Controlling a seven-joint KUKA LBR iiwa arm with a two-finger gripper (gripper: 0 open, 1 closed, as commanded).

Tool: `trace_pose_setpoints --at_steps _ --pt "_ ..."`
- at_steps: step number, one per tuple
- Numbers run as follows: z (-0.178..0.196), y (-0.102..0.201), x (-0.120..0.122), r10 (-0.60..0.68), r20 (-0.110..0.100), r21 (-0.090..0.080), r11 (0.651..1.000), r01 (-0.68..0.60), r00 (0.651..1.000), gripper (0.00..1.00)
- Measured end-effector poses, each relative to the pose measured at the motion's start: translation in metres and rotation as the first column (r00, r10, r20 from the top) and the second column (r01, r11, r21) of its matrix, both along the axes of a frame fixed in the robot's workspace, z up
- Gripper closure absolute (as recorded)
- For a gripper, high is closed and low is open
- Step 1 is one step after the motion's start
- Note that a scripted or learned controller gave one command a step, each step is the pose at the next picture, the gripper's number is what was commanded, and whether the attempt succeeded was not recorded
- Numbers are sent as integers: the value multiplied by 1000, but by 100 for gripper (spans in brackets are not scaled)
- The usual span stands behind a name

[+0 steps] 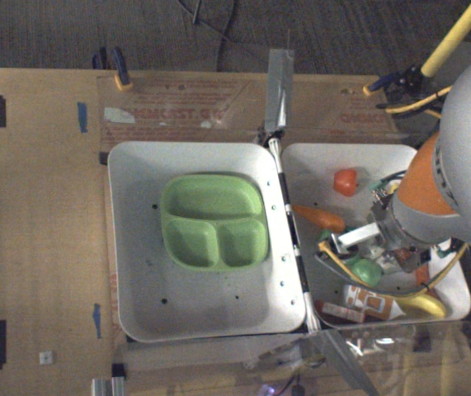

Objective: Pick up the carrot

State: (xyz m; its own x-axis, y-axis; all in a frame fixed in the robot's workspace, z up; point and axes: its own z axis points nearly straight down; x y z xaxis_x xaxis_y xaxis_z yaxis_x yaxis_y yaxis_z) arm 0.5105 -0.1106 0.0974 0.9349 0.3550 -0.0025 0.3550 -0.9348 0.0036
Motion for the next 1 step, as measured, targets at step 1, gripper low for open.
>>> trace_pose_setpoints --at_steps 1 --pt "4 -88 26 118 -5 24 993 -118 993 100"
